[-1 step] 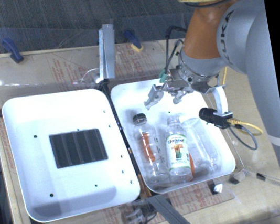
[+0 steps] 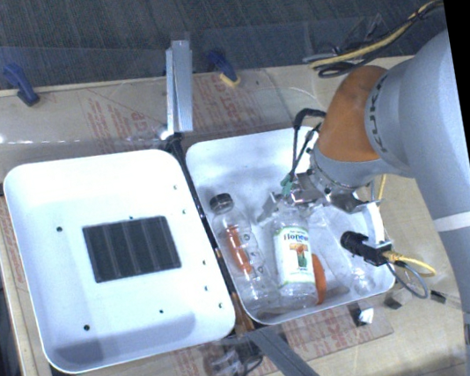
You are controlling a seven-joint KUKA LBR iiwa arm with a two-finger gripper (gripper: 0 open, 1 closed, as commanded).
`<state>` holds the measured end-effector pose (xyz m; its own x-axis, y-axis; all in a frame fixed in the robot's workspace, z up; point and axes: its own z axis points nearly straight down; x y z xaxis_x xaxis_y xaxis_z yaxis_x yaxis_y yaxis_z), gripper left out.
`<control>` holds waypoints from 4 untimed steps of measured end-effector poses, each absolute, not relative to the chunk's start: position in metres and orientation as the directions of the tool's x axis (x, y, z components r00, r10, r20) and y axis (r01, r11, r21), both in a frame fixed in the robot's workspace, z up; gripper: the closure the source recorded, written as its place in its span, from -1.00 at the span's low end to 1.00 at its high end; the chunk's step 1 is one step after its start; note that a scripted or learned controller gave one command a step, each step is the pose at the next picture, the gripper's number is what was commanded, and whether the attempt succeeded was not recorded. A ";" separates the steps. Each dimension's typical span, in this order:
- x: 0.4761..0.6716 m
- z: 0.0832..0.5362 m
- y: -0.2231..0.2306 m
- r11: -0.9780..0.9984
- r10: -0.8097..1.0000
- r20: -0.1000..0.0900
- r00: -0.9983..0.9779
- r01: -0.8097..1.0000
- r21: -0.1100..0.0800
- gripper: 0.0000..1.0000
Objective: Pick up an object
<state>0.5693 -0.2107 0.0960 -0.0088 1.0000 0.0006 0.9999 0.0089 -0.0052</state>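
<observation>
The clear bottle [image 2: 295, 257] with the white label is lying in the right bin [image 2: 238, 151] next to a smaller bottle [image 2: 239, 246], so nothing's been picked up yet as far as you can see. The gripper [image 2: 305, 190] is down right at the bottle's cap end, but the wrist blocks it, so can't tell if it's got hold of anything.

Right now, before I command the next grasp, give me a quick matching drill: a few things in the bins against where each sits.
Things:
1. dark grille panel
2. labelled clear bottle
3. small bottle with orange contents
4. gripper

Places:
A. right bin, along its left wall
B. left bin, in the floor
C. right bin, middle
D. over the right bin, above the labelled bottle's cap

Pairs: 1-B, 2-C, 3-A, 4-D
</observation>
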 end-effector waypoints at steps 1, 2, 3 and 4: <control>0.532 0.097 -0.208 0.159 0.987 -0.004 -0.159 0.987 0.014 -1.00; 0.482 0.096 -0.208 0.231 0.973 -0.002 -0.231 0.973 0.012 -1.00; 0.482 0.107 -0.208 0.235 0.972 -0.004 -0.235 0.972 0.012 1.00; 0.518 0.230 -0.146 0.148 0.989 0.001 -0.148 0.989 -0.003 1.00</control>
